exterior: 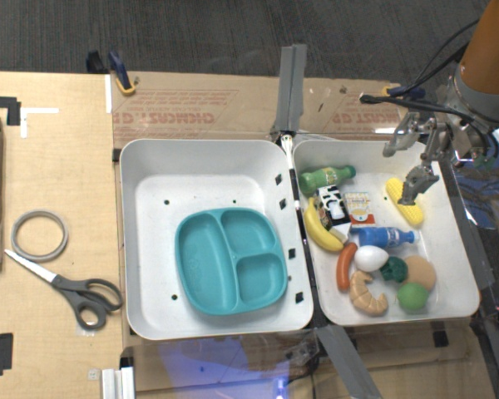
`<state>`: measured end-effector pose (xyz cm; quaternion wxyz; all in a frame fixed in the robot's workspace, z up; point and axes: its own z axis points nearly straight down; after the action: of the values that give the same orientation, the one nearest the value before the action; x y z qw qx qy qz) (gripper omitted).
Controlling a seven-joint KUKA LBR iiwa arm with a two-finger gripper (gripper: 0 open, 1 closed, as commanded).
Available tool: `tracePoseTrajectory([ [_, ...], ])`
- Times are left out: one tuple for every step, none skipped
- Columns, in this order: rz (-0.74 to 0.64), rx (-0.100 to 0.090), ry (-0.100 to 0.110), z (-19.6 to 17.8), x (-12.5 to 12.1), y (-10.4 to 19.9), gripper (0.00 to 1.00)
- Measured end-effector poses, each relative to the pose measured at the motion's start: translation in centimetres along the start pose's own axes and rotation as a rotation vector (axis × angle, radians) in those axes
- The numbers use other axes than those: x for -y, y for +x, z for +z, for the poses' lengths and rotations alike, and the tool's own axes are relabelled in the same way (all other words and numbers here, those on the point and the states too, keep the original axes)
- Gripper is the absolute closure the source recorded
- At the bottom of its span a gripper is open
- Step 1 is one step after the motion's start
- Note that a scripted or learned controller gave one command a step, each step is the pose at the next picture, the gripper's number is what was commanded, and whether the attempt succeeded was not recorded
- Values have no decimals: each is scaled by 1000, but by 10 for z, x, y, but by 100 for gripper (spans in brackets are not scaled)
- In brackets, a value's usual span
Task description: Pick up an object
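The right bin [461, 293] holds several toy foods: a green bottle [326, 176], a banana [320, 229], a yellow corn cob [407, 203], a blue bottle [384, 237], a white egg [370, 258], a red sausage [344, 266], a croissant [368, 293], a green ball [412, 298] and a brown bun [422, 271]. My gripper [404, 171] hangs over the bin's far right part, open, with nothing between its fingers. One finger [415, 183] ends just above the corn cob.
The left bin [141, 189] holds a teal divided plate [231, 260]. On the bench to the left lie scissors [75, 289] and a tape roll [39, 233]. A grey divider post [291, 90] stands behind the bins. Cables trail at the far right.
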<state>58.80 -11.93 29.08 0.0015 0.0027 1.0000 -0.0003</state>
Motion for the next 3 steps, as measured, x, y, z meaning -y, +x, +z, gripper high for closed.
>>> tracePoseTrajectory([
  [-26, -1, 0, 109, -9, 12, 0],
  [56, 14, 1, 191, -2, 5, 0],
  [192, -3, -1, 199, -17, 92, 0],
])
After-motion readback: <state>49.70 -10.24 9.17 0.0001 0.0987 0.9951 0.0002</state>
